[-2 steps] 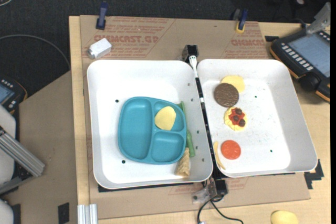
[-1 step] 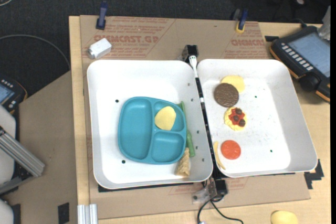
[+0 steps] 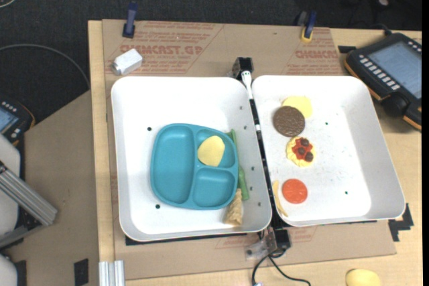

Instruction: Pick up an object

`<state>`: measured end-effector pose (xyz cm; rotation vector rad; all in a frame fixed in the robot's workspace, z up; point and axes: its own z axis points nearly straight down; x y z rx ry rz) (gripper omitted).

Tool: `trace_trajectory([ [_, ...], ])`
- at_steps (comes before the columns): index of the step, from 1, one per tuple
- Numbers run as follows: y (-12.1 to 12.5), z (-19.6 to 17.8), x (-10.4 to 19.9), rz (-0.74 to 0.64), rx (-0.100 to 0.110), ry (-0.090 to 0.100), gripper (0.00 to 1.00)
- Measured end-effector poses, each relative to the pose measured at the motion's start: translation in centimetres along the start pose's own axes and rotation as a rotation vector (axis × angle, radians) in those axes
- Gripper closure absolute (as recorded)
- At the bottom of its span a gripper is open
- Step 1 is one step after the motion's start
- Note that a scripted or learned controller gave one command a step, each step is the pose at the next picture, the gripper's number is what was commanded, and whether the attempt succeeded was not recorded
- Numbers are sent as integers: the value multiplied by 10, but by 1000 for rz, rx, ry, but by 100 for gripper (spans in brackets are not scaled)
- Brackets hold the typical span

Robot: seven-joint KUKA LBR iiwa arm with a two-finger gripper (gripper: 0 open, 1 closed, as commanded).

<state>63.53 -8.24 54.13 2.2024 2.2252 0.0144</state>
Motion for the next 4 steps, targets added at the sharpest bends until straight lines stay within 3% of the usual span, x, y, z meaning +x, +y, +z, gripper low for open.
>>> trace_trajectory([
  [1,-92,72,-61,15,20,2,100],
  [2,-157,139,-118,16,20,3,100],
  [3,-88,34,-20,-2,-2,-1,100],
  [4,-140,114,-75,17,22,2,100],
])
